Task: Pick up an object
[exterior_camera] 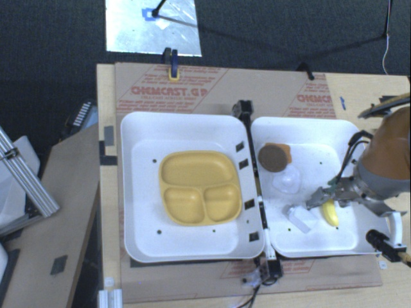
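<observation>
The jaws (329,201) sit low in the right bin (308,126), right over a banana (330,214); I cannot tell whether they are spread or pinching it. Well to their left a yellow tray (196,188) lies in the left bin (138,191). Nearer, up-left, are a brown disc (274,157) and clear cup (287,181), a white block (300,219) just below-left.

Bright, even light; perhaps slightly soft.
</observation>
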`<state>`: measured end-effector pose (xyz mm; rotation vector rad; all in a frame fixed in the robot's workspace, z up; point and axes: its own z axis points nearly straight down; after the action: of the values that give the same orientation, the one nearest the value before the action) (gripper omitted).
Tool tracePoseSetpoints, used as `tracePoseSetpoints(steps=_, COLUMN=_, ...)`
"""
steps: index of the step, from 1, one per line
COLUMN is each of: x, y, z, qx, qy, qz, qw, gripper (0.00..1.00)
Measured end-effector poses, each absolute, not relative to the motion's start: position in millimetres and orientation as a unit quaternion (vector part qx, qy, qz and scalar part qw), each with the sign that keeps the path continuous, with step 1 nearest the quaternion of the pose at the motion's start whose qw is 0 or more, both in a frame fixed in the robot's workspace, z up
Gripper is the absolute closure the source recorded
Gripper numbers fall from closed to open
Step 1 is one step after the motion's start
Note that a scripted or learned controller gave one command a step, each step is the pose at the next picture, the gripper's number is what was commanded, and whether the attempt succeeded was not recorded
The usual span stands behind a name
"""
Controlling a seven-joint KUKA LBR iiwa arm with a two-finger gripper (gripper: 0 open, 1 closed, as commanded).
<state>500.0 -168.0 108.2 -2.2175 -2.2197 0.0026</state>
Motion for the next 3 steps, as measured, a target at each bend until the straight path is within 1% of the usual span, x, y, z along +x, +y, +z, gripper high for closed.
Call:
tracePoseSetpoints(steps=1, x=500.3, y=-168, z=83, qx=-0.707, qy=-0.707, qz=0.0, qw=0.0, gripper=0.0)
tracePoseSetpoints(steps=2, x=501.6, y=-168, z=96, qx=-0.707, qy=-0.707, qz=-0.0008, qw=-0.001, gripper=1.0)
tracePoseSetpoints(steps=3, x=496.7, y=-169, z=141, qx=-0.707, qy=-0.708, qz=-0.0011, qw=-0.002, gripper=1.0)
